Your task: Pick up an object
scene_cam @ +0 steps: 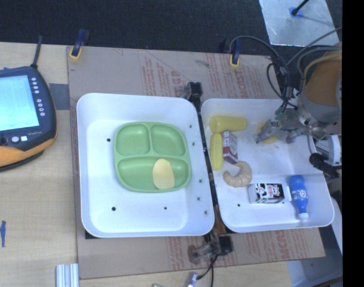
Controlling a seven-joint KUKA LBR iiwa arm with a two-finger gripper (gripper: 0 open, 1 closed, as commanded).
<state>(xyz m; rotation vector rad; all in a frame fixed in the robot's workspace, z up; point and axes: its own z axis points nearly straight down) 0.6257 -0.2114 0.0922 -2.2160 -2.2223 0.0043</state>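
My gripper [274, 134] hangs low over the back part of the right bin [325, 220], reaching in from the right. A small yellowish bit lies right by its tip; I cannot tell whether it is held. In this bin lie a yellow corn-like piece [228, 124], a long yellow piece [216, 151], a small red and white packet [230, 147], a tan croissant [239, 174], a black and white carton [267, 192] and a blue bottle [297, 196]. All of these lie to the left of or in front of the gripper.
The left bin [98, 214] holds a green divided plate [134, 142] with a pale yellow piece [164, 174] on it. A tablet-like pendant [17, 115] lies on the bench at far left. Cables [277, 70] loop behind the right bin.
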